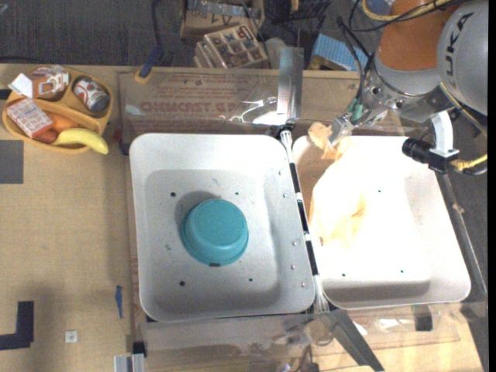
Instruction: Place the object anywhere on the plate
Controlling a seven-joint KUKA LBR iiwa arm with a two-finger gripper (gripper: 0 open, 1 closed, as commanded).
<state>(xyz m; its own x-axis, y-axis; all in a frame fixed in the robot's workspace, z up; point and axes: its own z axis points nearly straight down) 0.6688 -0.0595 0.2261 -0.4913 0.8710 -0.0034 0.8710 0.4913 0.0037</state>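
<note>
Two bins on the bench (70, 231), and the pincer (346, 128) hangs over the right bin's (403, 262) far-left corner, clenched on a pale tan object (322, 140). The teal plate (215, 231) sits in the left bin (155, 169), well apart. Risk is clear: the grip looks thin, so the object may slip crossing the divider, or drop short of the plate.

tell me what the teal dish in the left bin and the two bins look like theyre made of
Teal dish: probably plastic, judging by its even, solid colour and soft matte sheen, though glazed ceramic can't be ruled out. Left bin and right bin: likely thin moulded plastic, smooth white with rounded corners and a stepped floor; the right one glares under the light.
</note>
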